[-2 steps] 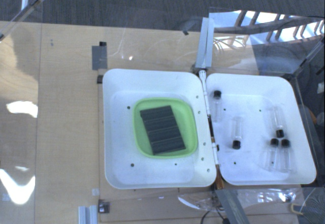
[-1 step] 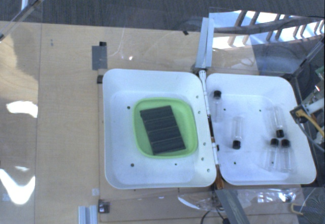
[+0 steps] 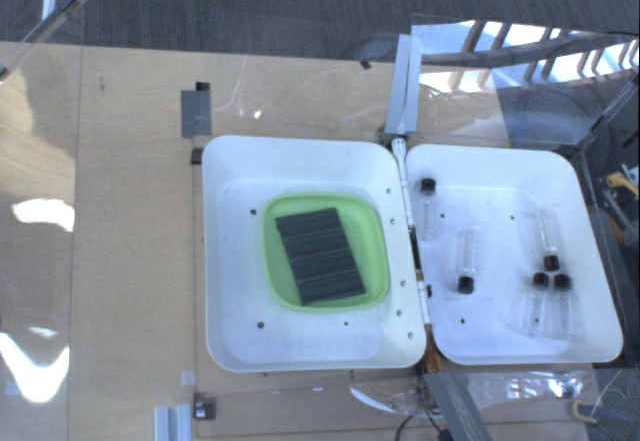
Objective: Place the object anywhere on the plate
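One dark grey ribbed block [image 3: 320, 255], rectangular and lying flat, rests on the green plate [image 3: 271, 251]. It sits near the plate's middle, its long side running from upper left to lower right at a slight slant. Green rim is visible on all four sides of it. The plate is a rounded square and lies flat on the floor of the left white bin [image 3: 230, 329], roughly central, with bare white floor around it. The right white bin [image 3: 490, 179] touches the left one along their shared edge. It holds small clear vials with black caps, well apart from the plate. One vial [image 3: 427, 199] lies near the upper left corner, a second [image 3: 465, 264] lies towards the bin's middle, and a cluster [image 3: 548, 294] lies at the lower right. The clear bodies are faint against the white floor, so the count appears to be five but is not certain. Both bins stand on a pale wooden bench [image 3: 100, 279]. A grey metal strip [image 3: 403, 89] rises behind the join between the bins, and a small dark bracket [image 3: 196, 112] is fixed to the bench beyond the left bin's far corner.
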{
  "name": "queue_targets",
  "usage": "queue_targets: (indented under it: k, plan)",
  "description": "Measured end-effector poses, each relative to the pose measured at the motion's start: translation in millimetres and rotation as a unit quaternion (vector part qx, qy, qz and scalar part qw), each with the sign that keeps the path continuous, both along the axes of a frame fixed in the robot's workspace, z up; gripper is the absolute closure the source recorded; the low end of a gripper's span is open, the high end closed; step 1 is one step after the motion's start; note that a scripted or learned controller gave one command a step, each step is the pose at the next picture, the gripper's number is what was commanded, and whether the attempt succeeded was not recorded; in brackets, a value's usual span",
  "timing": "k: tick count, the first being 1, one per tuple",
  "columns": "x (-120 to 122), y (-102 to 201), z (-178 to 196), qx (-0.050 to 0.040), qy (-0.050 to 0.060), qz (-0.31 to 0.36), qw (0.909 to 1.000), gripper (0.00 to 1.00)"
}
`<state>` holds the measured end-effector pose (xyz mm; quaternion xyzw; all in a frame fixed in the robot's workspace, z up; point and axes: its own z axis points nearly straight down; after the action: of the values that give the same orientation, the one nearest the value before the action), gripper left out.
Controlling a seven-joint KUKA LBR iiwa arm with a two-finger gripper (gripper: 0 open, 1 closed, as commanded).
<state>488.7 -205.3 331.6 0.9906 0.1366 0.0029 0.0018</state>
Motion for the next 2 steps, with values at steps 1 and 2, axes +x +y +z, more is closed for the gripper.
queue_targets:
  k: [1,2]
  plan:
    - [0.4,-0.2,52.9,-0.0012,-0.002,-0.032,0.9995,0.0]
    - [-0.5,0.2,-9.6,0.0011,0.002,-0.033,0.9994,0.0]
